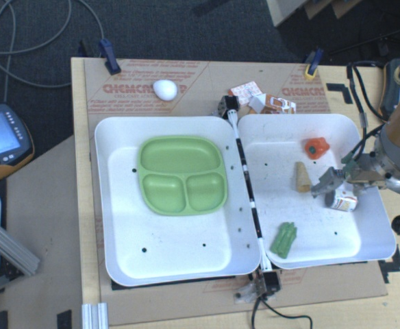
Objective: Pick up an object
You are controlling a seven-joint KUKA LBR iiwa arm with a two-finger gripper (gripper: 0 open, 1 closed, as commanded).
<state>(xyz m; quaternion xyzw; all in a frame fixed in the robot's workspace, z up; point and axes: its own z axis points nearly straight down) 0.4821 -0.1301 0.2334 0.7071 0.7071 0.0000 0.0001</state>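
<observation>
Where the board reads "CHICMIC" [133,88], the hand [337,187] nears a small carton [344,201], grip state unclear.

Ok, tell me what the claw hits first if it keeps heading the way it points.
The claw points toward the view's left, so the tan block would likely come first, though depth is unclear from this slanted view.

Two white bins are being carried side by side on the cardboard-covered bench [186,74]: left bin [118,252], right bin [371,242]. A white egg-shaped object [164,89] is being left near the far edge, behind the left bin. Small printed packets [261,100] are being kept at the far edge behind the bins' seam. Blue clamps [108,55] are being seen at the far corners.
</observation>
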